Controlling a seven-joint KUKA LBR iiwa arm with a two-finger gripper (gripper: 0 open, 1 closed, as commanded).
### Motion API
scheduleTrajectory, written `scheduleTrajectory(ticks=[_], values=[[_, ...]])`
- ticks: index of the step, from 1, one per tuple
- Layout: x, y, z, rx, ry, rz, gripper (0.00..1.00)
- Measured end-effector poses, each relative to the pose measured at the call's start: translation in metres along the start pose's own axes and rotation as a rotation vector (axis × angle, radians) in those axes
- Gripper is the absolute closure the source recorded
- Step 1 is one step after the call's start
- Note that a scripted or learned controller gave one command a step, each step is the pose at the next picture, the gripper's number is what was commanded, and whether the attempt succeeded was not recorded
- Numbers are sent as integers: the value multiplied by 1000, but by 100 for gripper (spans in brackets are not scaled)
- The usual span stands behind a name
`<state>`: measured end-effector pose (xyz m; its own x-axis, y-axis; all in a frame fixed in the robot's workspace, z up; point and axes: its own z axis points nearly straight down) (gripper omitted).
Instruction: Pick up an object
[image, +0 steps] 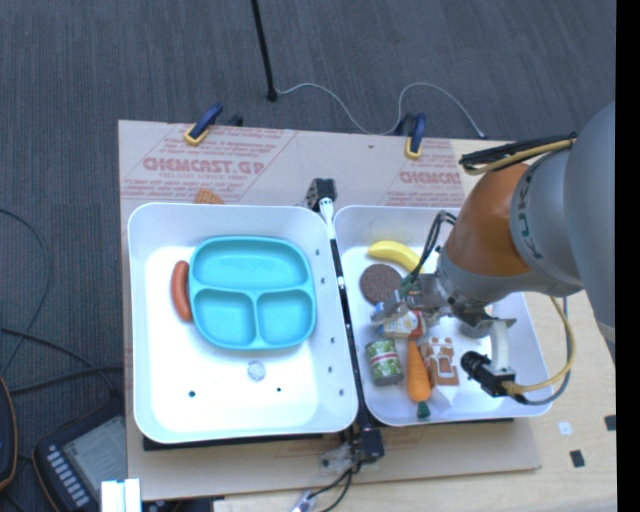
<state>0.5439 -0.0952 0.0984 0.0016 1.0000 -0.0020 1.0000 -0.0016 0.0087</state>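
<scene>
Grey and orange, the arm (520, 225) reaches into the right bin (535, 345), where the hand (425, 300) hangs low over a tight cluster of objects; we cannot tell its state, since the wrist hides it. Just beneath and beside it we find a packet (398, 322), a brown disc (380, 283), a banana (393, 255), a small can (383, 361) and a carrot (417, 371), all candidate objects. We judge crowding the chief risk: the hand may nudge neighbours, pinch two at once, or slip off the rounded can or carrot.
</scene>
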Motion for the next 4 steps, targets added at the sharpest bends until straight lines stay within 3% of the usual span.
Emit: scheduleTrajectory(ticks=[1, 4], values=[[66, 39, -86, 7, 2, -3, 100], [66, 38, -114, 13, 2, -5, 100]])
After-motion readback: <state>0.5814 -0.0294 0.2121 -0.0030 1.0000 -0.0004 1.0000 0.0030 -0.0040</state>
